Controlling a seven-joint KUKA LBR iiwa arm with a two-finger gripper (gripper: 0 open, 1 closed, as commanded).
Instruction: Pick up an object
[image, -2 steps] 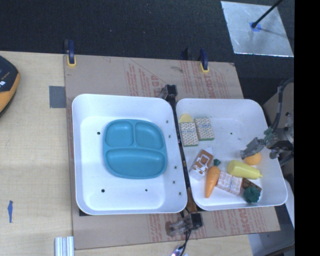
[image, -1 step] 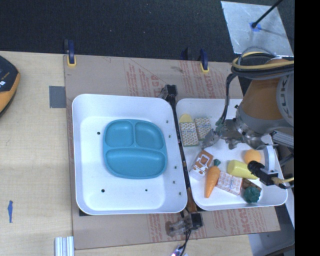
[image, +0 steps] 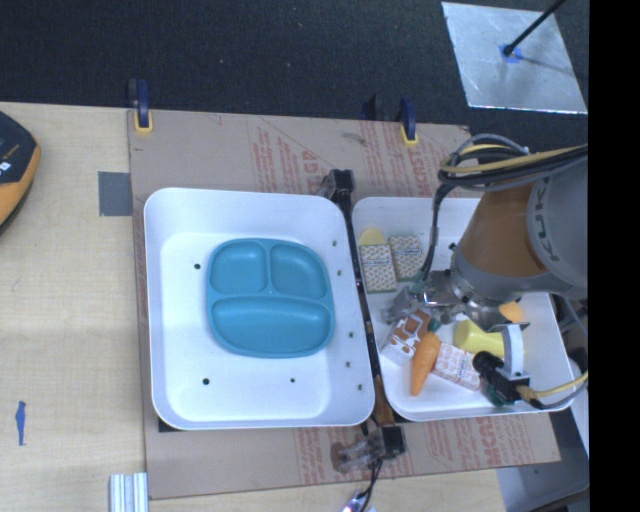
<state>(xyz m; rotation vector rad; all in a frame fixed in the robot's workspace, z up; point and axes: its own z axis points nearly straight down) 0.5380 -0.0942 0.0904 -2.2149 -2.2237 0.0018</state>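
over the right bin (image: 470, 405) the arm (image: 520, 235) hangs low, its gripper (image: 425, 300) down among the clutter by the bin's left wall — whether it is open or closed on anything i cannot tell. things to pick lie packed close: a carrot (image: 423, 364) just below the gripper, a brown-and-white packet (image: 405, 333) touching it, a yellow block (image: 478, 338), two checked packets (image: 390, 260) toward the bin's top edge. the left bin (image: 180, 230) carries a blue tray (image: 268, 297) in its middle. risk, as i judge it: with items pressed together, the gripper could catch two at once or nudge one aside, and the packet, lying flat, may slip free on the lift.
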